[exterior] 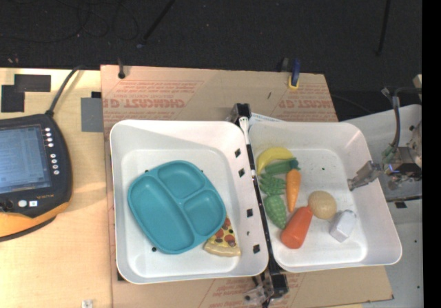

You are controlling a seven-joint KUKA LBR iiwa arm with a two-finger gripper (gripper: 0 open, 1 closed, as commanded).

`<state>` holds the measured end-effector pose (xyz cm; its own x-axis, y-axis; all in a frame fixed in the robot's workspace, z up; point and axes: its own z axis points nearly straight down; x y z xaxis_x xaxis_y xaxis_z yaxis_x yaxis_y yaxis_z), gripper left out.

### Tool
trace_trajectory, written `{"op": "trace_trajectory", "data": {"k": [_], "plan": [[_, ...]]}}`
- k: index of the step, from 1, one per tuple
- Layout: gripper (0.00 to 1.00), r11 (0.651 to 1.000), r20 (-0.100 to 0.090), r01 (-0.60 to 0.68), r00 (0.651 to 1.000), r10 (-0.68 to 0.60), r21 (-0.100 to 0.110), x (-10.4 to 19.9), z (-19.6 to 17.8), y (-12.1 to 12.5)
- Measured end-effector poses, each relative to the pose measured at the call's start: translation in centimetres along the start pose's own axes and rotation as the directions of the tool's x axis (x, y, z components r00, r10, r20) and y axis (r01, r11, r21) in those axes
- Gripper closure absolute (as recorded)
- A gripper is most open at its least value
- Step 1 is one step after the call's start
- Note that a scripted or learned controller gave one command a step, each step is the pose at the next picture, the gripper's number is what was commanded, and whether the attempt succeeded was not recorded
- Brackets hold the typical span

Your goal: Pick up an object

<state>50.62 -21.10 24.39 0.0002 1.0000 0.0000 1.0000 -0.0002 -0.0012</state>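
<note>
Setting: a pale wooden bench (76, 231) under a dark, cable-strewn background in the upper frame; a brown printed cardboard sheet (207, 93) lies beneath the two shallow white plastic bins, probably as a protective base; a black-and-orange handheld control pendant (27, 169) rests at the left edge.

Left bin (131, 141), centre-left of the frame: one teal compartmented plastic plate (177, 205), lying flat and slightly skewed; one toy pizza slice (222, 241), touching the plate's lower-right rim.

Right bin (358, 141), centre-right: a cluster of toy foods pushed toward the bin's left wall and middle — yellow banana (273, 156) uppermost; green bean-like pod (279, 167) just below it; slim orange carrot (293, 188), nearly vertical; knobbly green vegetable (275, 209) beside the dividing wall; stout red-orange pepper-like piece (297, 228), tilted; round beige potato-like ball (322, 204), touching the red piece; small pale grey block (342, 225), just right of the ball.

Arm: the grey two-finger gripper (360, 178) sits at the right bin's right rim, near mid-height of the frame; it carries nothing between its fingers, and whether they are spread or closed cannot be told at this size.

Assessment: no object is yet lifted; any candidate lies in the right bin, the beige ball and grey block being nearest the gripper — tight crowding may hamper a clean grasp.
</note>
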Motion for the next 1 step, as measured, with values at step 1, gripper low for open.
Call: {"op": "trace_trajectory", "data": {"k": [1], "plan": [[0.00,1.000,0.003,0.007,1.000,-0.007,-0.018,5.91,-20.24,0.15]]}}
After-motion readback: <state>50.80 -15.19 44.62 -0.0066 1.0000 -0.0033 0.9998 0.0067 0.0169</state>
